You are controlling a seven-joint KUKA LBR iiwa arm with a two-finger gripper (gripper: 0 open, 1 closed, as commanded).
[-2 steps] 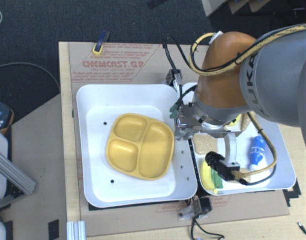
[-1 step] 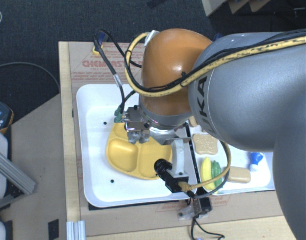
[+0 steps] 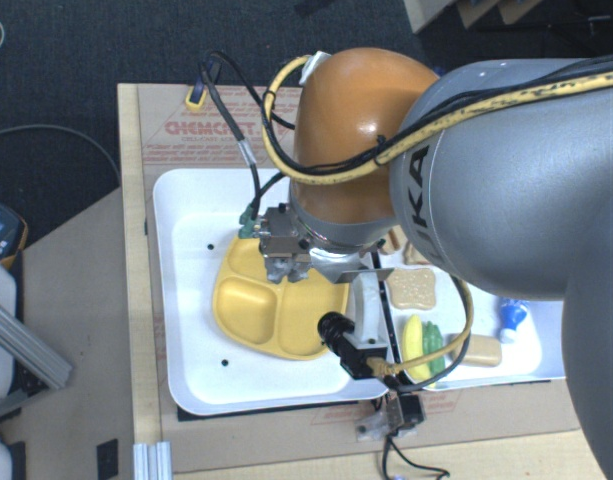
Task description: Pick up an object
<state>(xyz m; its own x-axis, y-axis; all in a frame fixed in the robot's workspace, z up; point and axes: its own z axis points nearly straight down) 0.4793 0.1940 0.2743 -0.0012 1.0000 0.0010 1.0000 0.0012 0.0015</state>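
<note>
1. The arm reached in from 3 o'clock and covered most of the right bin; its orange wrist dome hung over the upper middle of the left bin.
2. The pincer sat under the dome, directly above the upper edge of a yellow divided tray. Whether it was released or clenched could not be told; the wrist hid it.
3. The yellow divided tray lay in the left bin, spreading from the pincer toward 6 and 7 o'clock, flat on the bin floor. Contact between tray and pincer could not be judged.
4. Count, left bin: one yellow divided tray.
5. Count, right bin, visible part: one tan speckled square piece at 3 o'clock of the tray; one yellow-and-green item just below it; one tan block beside that at 3 o'clock; one small blue-and-white object further toward 3 o'clock, partly under the arm.
6. One yellow cable and one black cable looped around the dome.
</note>
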